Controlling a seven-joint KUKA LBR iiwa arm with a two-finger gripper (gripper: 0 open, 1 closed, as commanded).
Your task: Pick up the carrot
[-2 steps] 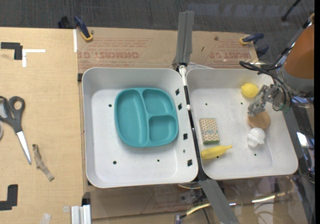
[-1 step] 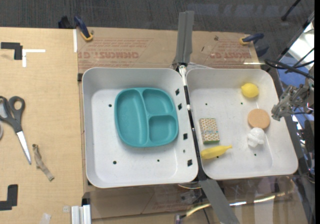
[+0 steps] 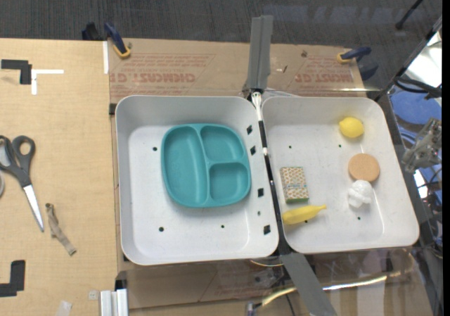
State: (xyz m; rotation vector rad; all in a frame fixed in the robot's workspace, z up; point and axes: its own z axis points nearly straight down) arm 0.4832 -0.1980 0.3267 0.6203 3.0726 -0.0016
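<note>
1. Carrot (image 3: 363, 167): no piece is plainly a carrot. By colour, the likeliest is the pale orange round piece in the right bin (image 3: 394, 188), lying flat near its right wall. This is a judgement, not a certainty.
2. Neighbours: a white lump (image 3: 359, 194) sits just beside it on the near side, close enough to crowd a grasp. A lemon (image 3: 351, 127) lies apart on the far side.
3. Other candidate: a yellow tapered piece (image 3: 304, 214) lies near the bin's front left, just beside a small box (image 3: 294, 184). Its shape suits a carrot, but its colour does not.
4. Gripper: its state cannot be told from this view.
5. Left bin (image 3: 133, 188): it holds a teal plate (image 3: 207, 165), well apart from the work.
6. Assessment: pickup not yet begun. A flat disc offers little edge, so a slip is likely.
</note>
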